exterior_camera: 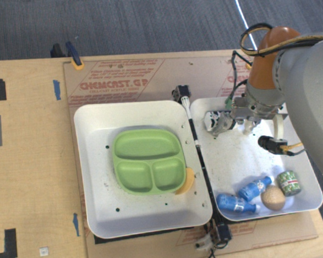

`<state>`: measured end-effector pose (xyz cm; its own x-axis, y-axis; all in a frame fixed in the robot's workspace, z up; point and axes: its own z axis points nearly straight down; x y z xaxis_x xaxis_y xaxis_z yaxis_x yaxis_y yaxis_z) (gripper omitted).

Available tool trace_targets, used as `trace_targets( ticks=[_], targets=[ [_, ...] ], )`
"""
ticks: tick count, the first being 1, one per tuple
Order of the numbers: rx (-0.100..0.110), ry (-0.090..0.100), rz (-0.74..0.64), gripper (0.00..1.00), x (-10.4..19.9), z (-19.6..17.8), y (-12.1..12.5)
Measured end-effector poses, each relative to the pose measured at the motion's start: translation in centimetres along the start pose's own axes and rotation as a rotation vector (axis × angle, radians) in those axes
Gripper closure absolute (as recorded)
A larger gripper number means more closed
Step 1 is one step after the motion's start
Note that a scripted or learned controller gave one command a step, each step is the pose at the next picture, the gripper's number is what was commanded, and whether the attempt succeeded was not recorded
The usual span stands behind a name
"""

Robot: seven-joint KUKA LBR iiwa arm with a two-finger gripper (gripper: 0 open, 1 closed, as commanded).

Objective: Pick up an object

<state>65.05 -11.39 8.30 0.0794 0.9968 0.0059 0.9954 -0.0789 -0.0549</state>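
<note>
Grey arm (290, 72) reaches down into the right bin (315, 200); fingers (238, 124) spread apart, empty, blue bottle (254, 189) well apart.

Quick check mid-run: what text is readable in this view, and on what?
"CHEMCAST GP": red print on the brown sheet, beyond the left bin.
Smaller red lines around it: too blurred to read.
Label on the green can: too small to read.

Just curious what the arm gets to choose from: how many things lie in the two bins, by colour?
Green: 2, divided plate and small can
Blue: 2, lower bottle and upper bottle
Yellow: 1, curved piece
Tan: 1, egg-shaped ball
Total: 6
</note>
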Motion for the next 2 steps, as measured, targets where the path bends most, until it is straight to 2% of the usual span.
trace_targets(
  ticks=[1,2],
  targets=[
    [0.017,0.006,0.172,0.0,-5.4,-0.4,0.1],
    [-0.031,-0.007,-0.153,0.0,-9.0,-3.2,1.7]
  ],
)
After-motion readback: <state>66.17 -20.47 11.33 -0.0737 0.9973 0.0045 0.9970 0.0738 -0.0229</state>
